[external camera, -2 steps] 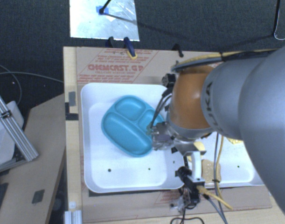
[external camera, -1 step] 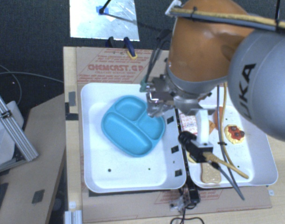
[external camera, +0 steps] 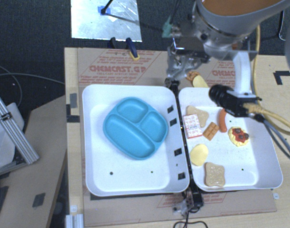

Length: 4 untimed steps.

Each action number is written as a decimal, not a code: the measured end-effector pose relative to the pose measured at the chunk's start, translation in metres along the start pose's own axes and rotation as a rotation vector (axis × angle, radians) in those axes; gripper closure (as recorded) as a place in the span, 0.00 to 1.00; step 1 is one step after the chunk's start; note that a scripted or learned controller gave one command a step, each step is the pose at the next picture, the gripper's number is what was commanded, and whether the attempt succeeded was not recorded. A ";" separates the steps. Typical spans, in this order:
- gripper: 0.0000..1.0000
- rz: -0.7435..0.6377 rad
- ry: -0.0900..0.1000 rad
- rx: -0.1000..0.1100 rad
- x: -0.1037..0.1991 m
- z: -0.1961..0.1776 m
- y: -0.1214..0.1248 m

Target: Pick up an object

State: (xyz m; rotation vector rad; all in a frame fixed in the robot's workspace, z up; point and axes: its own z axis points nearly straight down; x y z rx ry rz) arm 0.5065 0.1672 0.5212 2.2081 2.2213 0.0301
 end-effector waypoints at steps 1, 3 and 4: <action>1.00 -0.002 -0.010 0.031 0.032 0.151 -0.025; 1.00 0.001 0.000 0.001 0.001 0.049 0.001; 1.00 -0.003 -0.005 0.014 0.002 0.047 0.000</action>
